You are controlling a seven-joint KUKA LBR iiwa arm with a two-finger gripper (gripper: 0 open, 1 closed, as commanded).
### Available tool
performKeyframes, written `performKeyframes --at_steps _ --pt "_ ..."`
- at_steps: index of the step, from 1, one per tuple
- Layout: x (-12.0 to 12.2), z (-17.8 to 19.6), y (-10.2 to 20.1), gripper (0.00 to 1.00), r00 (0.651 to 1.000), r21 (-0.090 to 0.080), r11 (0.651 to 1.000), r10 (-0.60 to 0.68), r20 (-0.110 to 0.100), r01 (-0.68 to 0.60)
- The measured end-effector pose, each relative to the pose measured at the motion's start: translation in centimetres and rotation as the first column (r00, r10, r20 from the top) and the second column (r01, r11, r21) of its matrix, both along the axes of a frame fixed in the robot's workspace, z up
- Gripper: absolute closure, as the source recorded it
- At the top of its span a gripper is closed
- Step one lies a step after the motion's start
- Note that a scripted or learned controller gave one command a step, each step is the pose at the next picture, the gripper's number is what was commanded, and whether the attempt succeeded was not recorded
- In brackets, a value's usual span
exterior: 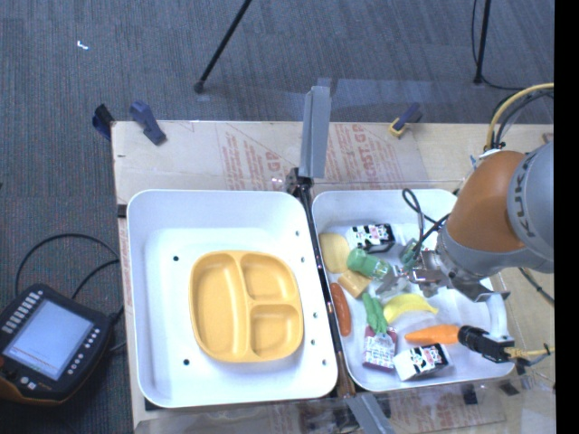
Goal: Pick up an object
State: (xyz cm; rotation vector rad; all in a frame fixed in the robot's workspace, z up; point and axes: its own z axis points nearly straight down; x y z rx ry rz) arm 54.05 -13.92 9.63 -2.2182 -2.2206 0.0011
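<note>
Grey carpet, cardboard-topped bench, two white bins side by side.

The gripper is seen low in the right bin, over the toy food: green bottle, banana, carrot. Whether the jaws are apart or together can't be told. Nothing looks lifted yet, so the pick is probably still to be done. A yellow tray is parked in the left bin.

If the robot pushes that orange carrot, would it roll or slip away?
The carrot looks smooth and tapered, so it would probably roll in a curve. It seems like light toy plastic, likely slippery to pinch. The milk carton beside it might stop it.
</note>
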Motion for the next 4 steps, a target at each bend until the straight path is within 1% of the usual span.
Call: performKeyframes --at_steps 1,2,3,4 --pt "0.8 9.2 4.0 0.0 0.989 -0.001 0.989 -0.145 -0.003 0.145" --pt "4.7 -0.4 3.6 0.0 0.993 -0.001 0.993 -0.119 0.003 0.119" --pt "4.5 0.2 3.7 1.0 0.993 0.0 0.993 -0.12 -0.007 0.12" --pt "10.4 9.0 8.9 1.0 0.996 -0.001 0.996 0.089 -0.001 -0.089"
